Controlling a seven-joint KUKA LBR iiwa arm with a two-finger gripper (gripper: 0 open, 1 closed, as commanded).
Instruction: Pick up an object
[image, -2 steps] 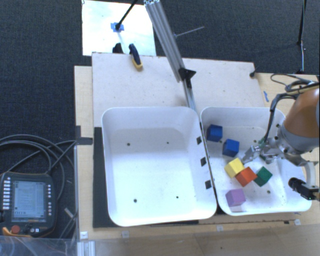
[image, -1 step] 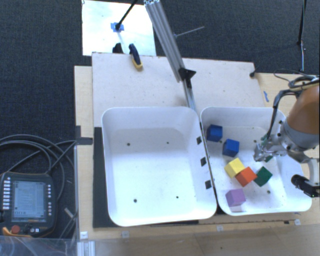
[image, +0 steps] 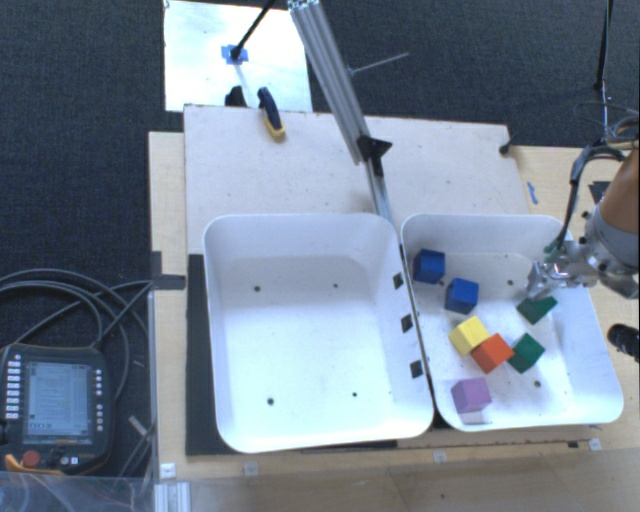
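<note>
The right bin (image: 480, 225) holds several small blocks. Two blue cubes (image: 429, 265) (image: 461, 295) lie toward its back left. A yellow block (image: 468, 334), an orange block (image: 492, 352) and a green block (image: 526, 352) cluster in the middle. Near the front rim lies a purple block (image: 471, 395). My gripper (image: 541, 290) reaches in over the bin's right side. A dark green block (image: 537, 310) sits directly under its tip, touching or nearly so. The view does not settle whether that block is gripped.
The left bin (image: 300, 330) stands beside the right one, sharing a middle wall. A slanted metal pole (image: 340, 90) crosses the back of the bench. A teach pendant (image: 55, 400) and cables lie on the floor at the left.
</note>
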